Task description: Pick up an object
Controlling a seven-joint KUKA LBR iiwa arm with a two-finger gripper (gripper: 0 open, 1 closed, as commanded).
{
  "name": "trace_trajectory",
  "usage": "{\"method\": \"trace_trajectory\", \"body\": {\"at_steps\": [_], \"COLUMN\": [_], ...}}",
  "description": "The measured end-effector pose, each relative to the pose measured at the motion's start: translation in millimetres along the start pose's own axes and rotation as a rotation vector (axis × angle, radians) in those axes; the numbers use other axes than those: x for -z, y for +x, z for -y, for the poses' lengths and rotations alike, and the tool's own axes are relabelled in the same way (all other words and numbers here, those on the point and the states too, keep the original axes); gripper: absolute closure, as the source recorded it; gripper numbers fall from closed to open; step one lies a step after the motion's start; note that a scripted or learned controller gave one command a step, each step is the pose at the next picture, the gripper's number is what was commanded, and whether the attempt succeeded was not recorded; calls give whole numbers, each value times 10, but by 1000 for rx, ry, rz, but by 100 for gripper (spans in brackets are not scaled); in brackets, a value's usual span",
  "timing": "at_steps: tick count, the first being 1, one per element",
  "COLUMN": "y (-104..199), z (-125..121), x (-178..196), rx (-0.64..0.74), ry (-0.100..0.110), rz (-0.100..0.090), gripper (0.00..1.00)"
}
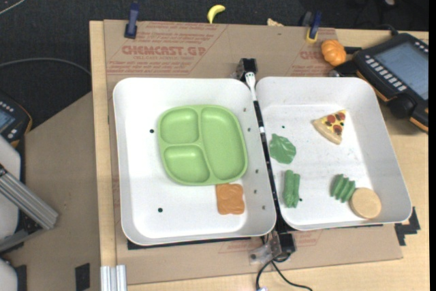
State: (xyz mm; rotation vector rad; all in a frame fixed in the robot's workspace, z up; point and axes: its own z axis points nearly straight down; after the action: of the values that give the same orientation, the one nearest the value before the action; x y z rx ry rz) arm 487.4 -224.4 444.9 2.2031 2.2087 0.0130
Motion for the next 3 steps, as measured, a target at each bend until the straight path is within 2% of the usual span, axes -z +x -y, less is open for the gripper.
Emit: {"method": "trace_trajectory", "body": {"at_steps": [1, 2, 3], "y": [526, 706, 1055], "z": [55, 58, 57], "x": [979, 916, 919], "rx": [4, -1, 1], "ry": [7, 21, 22], "rz": [-6, -10, -10], "gripper": [0, 0, 0]}}
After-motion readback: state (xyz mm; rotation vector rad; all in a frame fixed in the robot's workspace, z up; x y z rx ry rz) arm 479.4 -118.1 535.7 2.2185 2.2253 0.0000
